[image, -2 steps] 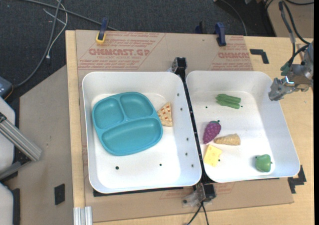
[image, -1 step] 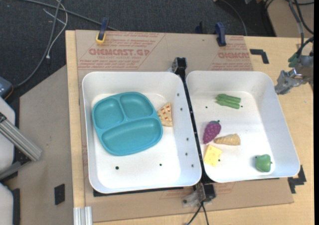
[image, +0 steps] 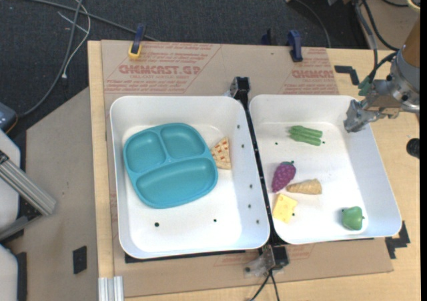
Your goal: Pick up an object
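The fingers [image: 353, 121] hang over the far right rim of the right bin [image: 380, 179]. They are small and dark here, and I cannot tell how far apart they stand; nothing shows between them.

No object is in hand yet, so the step is the approach. The nearest candidate is the green bean pod [image: 305, 135], lying flat just left of the fingers, well apart from its neighbours. I would judge it the easiest pick: come down straight, set the fingers across its short width, and close only once they straddle it. The cluster lower down looks harder, since the purple grapes [image: 283, 175], the tan cone [image: 305, 187] and the yellow cheese wedge [image: 285, 208] sit close together, near touching, and a descent there could nudge one aside. The green pepper [image: 352, 217] lies alone near the front right corner, where the bin wall may crowd one finger.

Counted: two white bins on the bench [image: 167, 66]. The right one holds five pieces, one of each. The left bin [image: 133, 226] holds one teal divided plate [image: 171, 165] and one waffle piece [image: 222, 153] touching its right edge.
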You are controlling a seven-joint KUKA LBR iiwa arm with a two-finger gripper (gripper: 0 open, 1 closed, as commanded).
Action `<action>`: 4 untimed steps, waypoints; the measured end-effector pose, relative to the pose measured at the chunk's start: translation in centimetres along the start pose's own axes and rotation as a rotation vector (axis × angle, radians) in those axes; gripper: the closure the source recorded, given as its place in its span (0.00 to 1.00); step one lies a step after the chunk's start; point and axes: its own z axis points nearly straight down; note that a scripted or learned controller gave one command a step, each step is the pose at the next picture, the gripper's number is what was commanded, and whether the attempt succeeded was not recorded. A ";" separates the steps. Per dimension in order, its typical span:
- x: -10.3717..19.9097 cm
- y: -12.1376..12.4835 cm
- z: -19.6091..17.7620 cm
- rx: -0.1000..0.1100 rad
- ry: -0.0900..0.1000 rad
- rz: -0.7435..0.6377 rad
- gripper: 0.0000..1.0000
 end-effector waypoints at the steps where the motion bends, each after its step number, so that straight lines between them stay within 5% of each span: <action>1: 6.3 0.4 0.7 0.000 0.001 -0.003 1.00; 4: 22.2 1.3 3.1 0.001 -0.001 0.000 1.00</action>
